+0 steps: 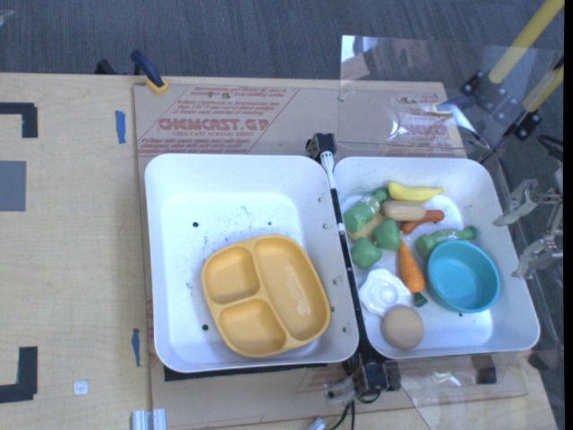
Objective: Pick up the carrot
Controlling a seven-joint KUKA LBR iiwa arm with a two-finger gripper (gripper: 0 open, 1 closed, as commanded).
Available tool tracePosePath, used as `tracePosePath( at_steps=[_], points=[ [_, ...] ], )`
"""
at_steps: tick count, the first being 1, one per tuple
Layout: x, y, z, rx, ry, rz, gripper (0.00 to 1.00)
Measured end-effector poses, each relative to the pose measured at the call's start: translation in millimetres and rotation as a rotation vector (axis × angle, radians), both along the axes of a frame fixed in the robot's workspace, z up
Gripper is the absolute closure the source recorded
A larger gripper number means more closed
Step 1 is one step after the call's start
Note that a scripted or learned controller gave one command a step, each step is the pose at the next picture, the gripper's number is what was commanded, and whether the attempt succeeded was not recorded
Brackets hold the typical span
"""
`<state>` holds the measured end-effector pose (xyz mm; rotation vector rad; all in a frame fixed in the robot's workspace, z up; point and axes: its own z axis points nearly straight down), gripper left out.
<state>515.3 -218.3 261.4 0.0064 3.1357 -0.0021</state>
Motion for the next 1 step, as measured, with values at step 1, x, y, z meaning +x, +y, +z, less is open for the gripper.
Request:
tracePosePath(
  at_steps=[1],
  points=[
    [-3.4, 48.4, -162.7, -0.004, -0.007, 0.268, 0.0]
  ],
)
